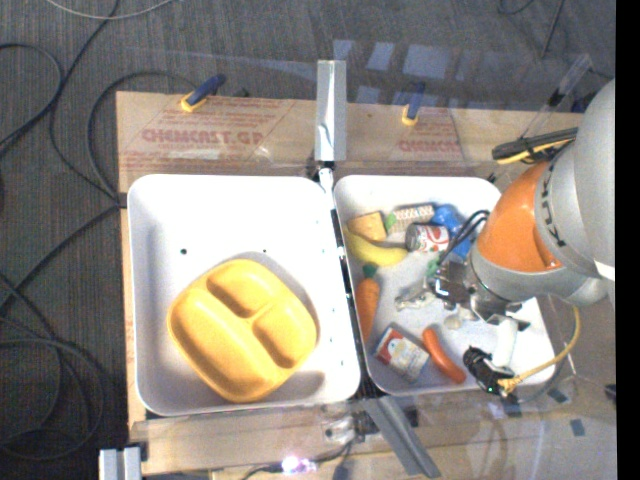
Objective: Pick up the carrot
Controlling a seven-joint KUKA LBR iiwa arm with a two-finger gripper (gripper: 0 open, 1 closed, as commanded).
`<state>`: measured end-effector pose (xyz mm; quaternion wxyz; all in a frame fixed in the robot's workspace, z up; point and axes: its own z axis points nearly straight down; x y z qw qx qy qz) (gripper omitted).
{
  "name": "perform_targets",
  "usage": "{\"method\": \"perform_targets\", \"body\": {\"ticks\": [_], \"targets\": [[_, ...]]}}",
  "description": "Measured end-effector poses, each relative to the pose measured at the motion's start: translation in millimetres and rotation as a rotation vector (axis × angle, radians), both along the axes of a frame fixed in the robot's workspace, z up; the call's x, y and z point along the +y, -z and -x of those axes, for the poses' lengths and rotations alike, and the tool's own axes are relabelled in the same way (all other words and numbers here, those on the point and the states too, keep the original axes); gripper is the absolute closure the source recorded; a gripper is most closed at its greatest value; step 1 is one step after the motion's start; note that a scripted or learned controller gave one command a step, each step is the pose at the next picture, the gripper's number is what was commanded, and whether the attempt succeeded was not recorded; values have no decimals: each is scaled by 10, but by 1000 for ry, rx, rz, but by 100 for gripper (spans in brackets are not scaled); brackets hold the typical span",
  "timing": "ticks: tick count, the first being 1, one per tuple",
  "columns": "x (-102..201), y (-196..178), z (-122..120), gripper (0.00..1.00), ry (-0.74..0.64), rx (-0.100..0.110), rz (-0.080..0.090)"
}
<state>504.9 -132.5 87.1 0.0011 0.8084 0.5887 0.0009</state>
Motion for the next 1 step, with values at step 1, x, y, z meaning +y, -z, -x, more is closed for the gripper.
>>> {"method": "perform_targets", "body": {"ticks": [1], "targets": [[358,-8,180,0,156,-8,2]]}}
